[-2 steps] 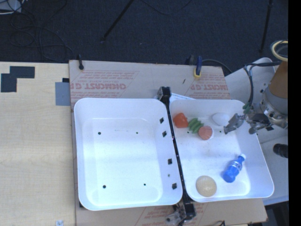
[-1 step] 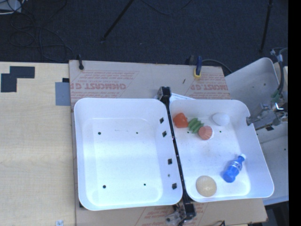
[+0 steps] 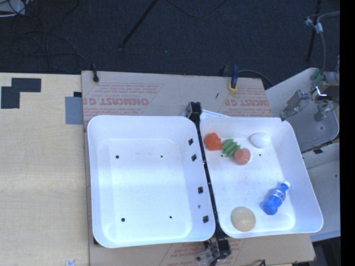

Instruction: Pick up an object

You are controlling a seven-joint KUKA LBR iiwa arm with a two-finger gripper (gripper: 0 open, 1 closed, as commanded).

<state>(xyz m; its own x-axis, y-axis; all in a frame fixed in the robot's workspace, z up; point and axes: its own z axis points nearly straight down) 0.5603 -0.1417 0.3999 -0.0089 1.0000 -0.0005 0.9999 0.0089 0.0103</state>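
The right white bin holds several small items. An orange-red piece, a green ridged piece and a reddish ball lie close together near its far left. Near the far wall lies a white egg-shaped object. A blue bottle lies tilted at the near right, and a beige round object rests by the near wall. The gripper hangs outside the bin, beyond its far right corner and apart from every object.
The left white bin sits beside the right one, with a black divider running between them. Both rest on a cardboard sheet. A blue-and-yellow clamp stands at the cardboard's far edge. The grey arm base lies to the right.
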